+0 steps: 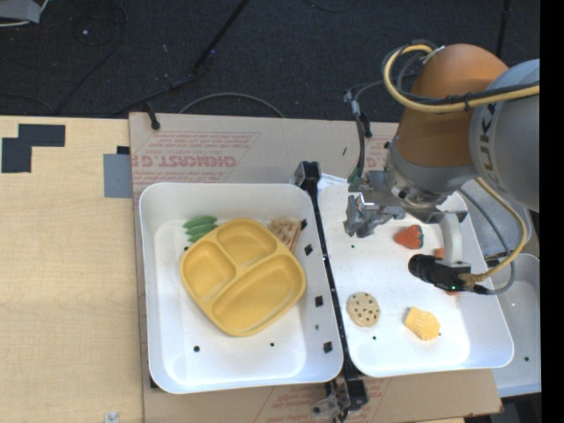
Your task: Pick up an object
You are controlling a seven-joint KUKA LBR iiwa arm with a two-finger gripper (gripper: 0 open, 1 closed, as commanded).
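Note:
My gripper (pixel 362 219) hangs over the upper left part of the right bin (pixel 476 346), its grey fingers pointing down above bare white floor. A red strawberry-like piece (pixel 409 236) lies just to its right. Further toward the front lie a round chocolate-chip cookie (pixel 363 308) and a yellow corn piece (pixel 422 323). Nothing shows between the fingers.
The left bin (pixel 167 342) holds a yellow divided plate (pixel 242 276), a green item (pixel 199 226) at its upper left and a tan striped piece (pixel 285 230) at its upper right. A black cable connector (pixel 436 270) hangs over the right bin. A black divider (pixel 322 263) separates the bins.

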